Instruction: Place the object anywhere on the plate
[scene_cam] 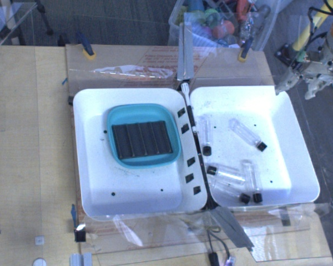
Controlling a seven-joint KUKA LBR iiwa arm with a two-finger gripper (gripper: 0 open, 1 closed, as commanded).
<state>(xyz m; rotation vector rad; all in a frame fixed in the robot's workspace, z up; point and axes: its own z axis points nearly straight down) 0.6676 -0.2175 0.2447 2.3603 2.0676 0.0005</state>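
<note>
A teal plate point(141, 134) with a dark ribbed insert lies in the left white bin point(94, 187). Several clear tubes with black caps lie in the right bin point(297, 170): one near the divider point(204, 133), one further back point(246, 132), and a cluster at the front point(233, 176). My gripper point(297, 86) hovers over the right bin's far right corner, above and apart from the tubes. Its pale fingers point(282, 83) stand spread, open, with nothing between them.
A raised divider with black clips point(187, 143) separates the two bins. A clear box of coloured toys point(227, 10) stands behind the bins. Taped plastic sheet and cables lie along the bench's front edge point(222, 243).
</note>
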